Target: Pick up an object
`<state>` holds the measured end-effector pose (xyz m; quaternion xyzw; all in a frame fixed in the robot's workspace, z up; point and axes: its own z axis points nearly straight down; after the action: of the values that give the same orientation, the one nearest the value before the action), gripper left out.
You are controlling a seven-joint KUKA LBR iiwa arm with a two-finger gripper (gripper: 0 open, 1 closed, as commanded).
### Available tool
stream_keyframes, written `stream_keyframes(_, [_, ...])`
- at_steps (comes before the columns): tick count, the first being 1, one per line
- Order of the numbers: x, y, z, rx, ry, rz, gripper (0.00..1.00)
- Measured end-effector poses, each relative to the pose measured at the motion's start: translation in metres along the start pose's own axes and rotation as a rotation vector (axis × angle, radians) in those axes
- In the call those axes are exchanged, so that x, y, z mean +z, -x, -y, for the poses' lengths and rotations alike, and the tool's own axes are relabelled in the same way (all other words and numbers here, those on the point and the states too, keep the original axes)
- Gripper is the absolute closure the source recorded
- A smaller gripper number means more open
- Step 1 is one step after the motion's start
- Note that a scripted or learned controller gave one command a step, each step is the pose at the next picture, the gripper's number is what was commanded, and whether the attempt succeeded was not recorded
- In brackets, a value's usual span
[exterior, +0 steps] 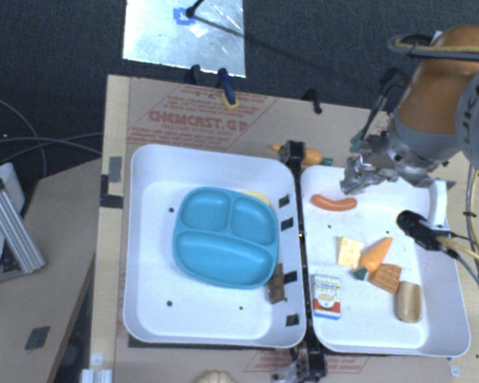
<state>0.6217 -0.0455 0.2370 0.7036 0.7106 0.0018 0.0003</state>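
From the overhead camera you see two white bins side by side. The left bin [146,245] holds a blue divided plate [225,236]. The right bin [445,328] holds scattered toy foods, a likely pick among them being the sausage [333,203] near its far rim. The gripper [357,179] hangs just above the sausage, apparently lined up for it; whether it is open or closed, you cannot tell.

Two smooth, matt white plastic bins [150,245] sit on a brown cardboard sheet [196,115]; the blue divided tray [225,236] looks like softly glossy plastic.
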Motion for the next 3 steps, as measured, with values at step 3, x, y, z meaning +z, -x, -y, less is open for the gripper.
stream_keyframes(3, [0.021, -0.111, 0.004, 0.004, -0.001, 0.001, 1.00])
